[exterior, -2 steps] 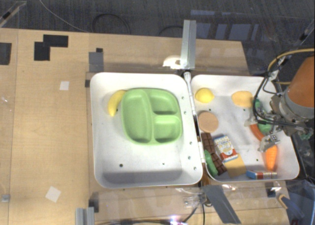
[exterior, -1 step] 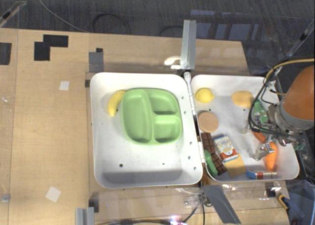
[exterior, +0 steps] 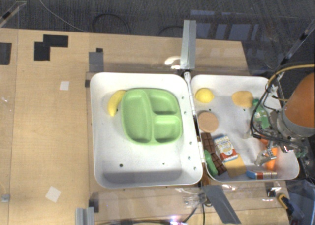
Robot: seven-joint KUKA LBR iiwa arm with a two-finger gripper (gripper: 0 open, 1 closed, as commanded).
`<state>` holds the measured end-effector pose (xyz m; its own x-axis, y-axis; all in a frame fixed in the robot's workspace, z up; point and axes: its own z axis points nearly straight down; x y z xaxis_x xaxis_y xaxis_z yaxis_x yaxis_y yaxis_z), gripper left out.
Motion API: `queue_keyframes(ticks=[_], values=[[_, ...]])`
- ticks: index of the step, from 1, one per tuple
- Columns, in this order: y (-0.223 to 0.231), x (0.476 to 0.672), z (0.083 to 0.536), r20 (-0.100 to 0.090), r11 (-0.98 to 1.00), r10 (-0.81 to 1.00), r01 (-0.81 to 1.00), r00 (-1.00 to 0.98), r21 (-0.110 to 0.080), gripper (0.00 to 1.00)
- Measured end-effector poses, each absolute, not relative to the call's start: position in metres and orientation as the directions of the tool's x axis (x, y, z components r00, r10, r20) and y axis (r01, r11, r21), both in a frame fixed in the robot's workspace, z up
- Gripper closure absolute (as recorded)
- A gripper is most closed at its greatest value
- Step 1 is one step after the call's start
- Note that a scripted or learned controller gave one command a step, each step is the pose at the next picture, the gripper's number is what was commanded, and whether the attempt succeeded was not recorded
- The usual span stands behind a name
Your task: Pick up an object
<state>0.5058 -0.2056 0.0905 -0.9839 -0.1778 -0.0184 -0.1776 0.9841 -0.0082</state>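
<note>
My gripper (exterior: 268,154) is low over the right bin's (exterior: 231,83) near right corner, under the grey wrist with its orange band (exterior: 301,102). Cables and the wrist hide its tips. An orange item (exterior: 272,162) lies right beneath it and a green item (exterior: 259,118) sits just behind the wrist. Other objects in this bin are a yellow lemon (exterior: 204,95), a tan-yellow piece (exterior: 242,98), a round tan disc (exterior: 207,120), a brown chocolate bar (exterior: 212,152), a small printed carton (exterior: 225,148), a yellow block (exterior: 235,167) and a marker (exterior: 261,174).
The left bin (exterior: 103,135) holds a green divided tray (exterior: 150,115) with a yellow banana (exterior: 114,103) against its left side. A metal post (exterior: 188,47) stands behind the seam between the bins. Wooden bench (exterior: 44,135) spreads to the left.
</note>
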Motion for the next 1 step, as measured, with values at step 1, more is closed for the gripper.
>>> queue_keyframes(ticks=[1], values=[[-0.2051, 0.5007, 0.0906, -0.021, 0.989, -0.145, -0.145, -0.989, -0.008, 0.00]])
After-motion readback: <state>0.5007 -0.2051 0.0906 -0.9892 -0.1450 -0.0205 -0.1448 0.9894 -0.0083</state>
